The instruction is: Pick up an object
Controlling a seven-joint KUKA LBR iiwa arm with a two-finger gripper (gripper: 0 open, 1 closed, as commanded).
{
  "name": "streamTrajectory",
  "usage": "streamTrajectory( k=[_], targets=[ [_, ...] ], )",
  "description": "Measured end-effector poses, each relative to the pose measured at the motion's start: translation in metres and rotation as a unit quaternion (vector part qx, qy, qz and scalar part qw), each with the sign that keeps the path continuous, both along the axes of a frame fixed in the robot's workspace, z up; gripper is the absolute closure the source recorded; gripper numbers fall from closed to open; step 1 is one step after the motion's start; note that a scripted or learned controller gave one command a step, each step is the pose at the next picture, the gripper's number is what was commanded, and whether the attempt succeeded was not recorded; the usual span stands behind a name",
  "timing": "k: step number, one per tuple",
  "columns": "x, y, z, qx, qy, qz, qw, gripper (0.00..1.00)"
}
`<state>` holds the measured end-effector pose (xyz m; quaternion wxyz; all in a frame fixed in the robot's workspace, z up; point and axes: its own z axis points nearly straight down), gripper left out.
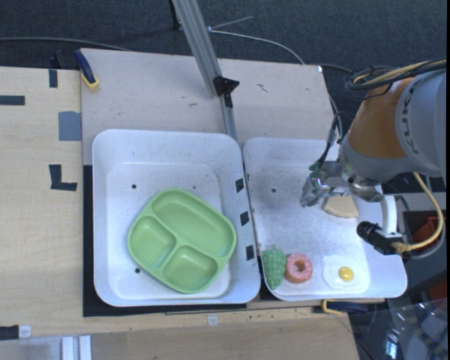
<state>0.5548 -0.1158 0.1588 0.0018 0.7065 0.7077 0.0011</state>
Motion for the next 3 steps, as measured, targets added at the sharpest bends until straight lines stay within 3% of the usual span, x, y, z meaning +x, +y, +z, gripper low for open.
streamTrajectory(
  k=[1,3],
  targets=[
    [0.001,0.0,0.053,-0.0001,0.0,0.0,1.0,1.0],
    [0.049,0.108,0.075,0.0013,0.002,0.003,1.0,1.0]
  ],
)
